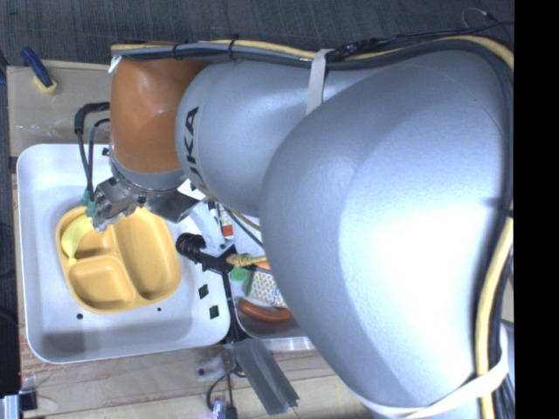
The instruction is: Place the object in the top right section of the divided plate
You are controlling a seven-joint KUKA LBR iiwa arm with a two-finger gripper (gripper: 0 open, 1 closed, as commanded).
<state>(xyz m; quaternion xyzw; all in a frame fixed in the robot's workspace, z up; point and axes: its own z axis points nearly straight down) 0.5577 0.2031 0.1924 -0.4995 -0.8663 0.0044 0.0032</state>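
The KUKA arm's grey body [384,199] lies nearest the camera, swelling across most of the view. It tapers toward the orange band [148,112] above the wrist. Below that band the gripper [103,208] hangs low over the upper-left edge of the yellow divided plate [131,264]. That fits a release into the plate more than a reach for something elsewhere. Whether it is spread or clamped on anything I cannot tell, as the wrist housing crowds it.

A pale yellow-green object [74,236] lies in the plate's compartment nearest the gripper, at upper left in this view and just beside the gripper tip. It is likely the task's thing, though its shape is too hidden to name. Whether that compartment counts as the top right section depends on how the plate is meant to be read.

The plate sits in the left white bin [39,321], toward its middle, on a bare glossy floor. Past the dividing wall, the right bin holds a brown bowl-like piece [262,314] and some colourful clutter, half under the arm. The bins rest on a pale wooden bench [61,85] that bears a blue-handled tool [37,66]. Dark carpet [218,7] lies beyond.
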